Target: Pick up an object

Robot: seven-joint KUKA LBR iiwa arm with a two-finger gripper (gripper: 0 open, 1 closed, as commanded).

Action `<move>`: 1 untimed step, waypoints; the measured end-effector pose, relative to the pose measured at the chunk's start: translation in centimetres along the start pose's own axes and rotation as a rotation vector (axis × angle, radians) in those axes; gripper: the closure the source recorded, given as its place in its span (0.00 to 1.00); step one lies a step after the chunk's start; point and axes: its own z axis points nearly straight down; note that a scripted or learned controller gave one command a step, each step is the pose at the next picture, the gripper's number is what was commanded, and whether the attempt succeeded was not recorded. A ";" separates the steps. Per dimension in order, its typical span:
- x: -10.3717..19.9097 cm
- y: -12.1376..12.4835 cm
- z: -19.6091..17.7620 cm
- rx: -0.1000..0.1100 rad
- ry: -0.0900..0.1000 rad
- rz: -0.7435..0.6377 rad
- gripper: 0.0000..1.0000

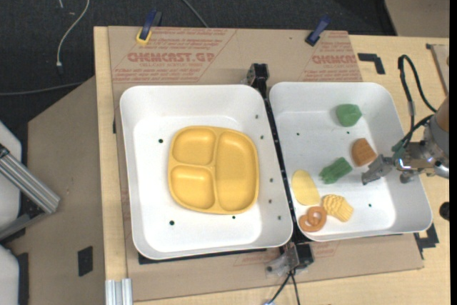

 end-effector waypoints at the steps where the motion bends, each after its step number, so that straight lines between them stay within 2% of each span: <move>1: 0.5 0.3 6.3 0.000 0.001 -0.001 0.00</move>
